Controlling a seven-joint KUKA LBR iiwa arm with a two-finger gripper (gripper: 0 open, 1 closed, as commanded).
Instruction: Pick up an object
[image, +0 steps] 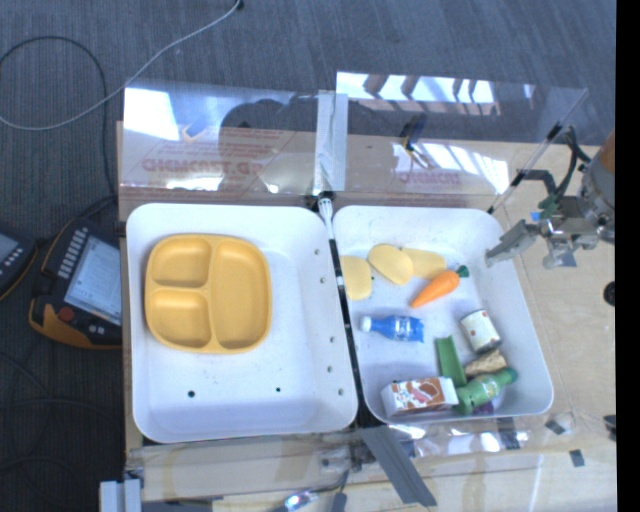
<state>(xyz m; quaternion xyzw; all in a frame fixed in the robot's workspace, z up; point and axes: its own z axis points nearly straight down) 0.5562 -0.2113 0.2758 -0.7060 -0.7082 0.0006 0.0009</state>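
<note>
The right bin (520, 300) holds several small items: an orange carrot (435, 288), a blue water bottle (392, 326), a small can (480, 330), a green bar (449, 361), a red and white carton (420, 396), a green bottle (490, 384) and three pale yellow pieces (392, 263). My gripper (532, 250) hangs over the right bin's far right rim, above and to the right of the carrot. Its two fingers are spread open with nothing between them.
The left bin (300, 380) holds a yellow divided plate (210, 292). Clear plastic panels (300, 130) stand behind both bins. A teach pendant (75, 285) lies on the floor to the left of the bench.
</note>
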